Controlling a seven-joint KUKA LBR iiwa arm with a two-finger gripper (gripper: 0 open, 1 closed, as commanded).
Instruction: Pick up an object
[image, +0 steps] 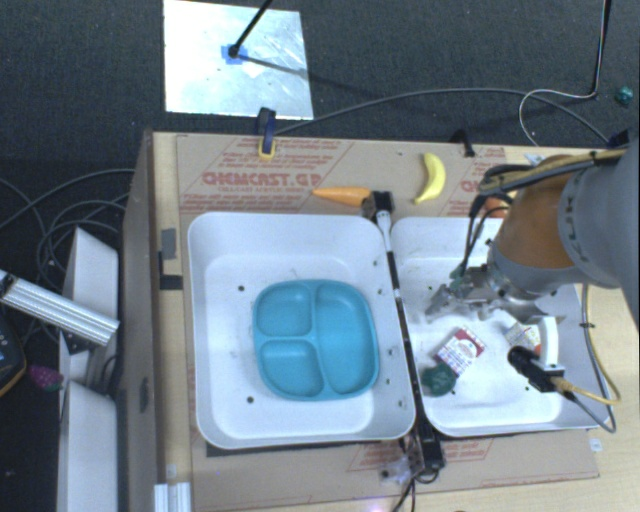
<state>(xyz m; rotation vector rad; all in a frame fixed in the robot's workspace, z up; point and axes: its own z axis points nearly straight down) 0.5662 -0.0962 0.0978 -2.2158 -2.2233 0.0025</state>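
You'll find the nearest candidate, a small red-and-white packet (460, 350), lying flat on the floor of the right bin (425, 245), towards its middle. Just beside it, on the side nearer the lower edge of the view, sits a dark green roundish object (437, 379), close to the wall that divides the two bins. Both rest on the bin floor.

The gripper (455, 299) hangs over the same bin, just above the packet in the view and a little apart from it. You cannot tell from this angle how far open it is, or whether it has hold of anything. The grey arm (585, 225) with its orange band reaches in from the right.

In the left bin (230, 265) you see a blue divided plate (315, 337), lying flat near the centre. On the cardboard sheet (250, 165) beyond the bins, a banana (432, 177) lies behind the right bin and a carrot (340, 196) lies behind the left one, well apart from the gripper.
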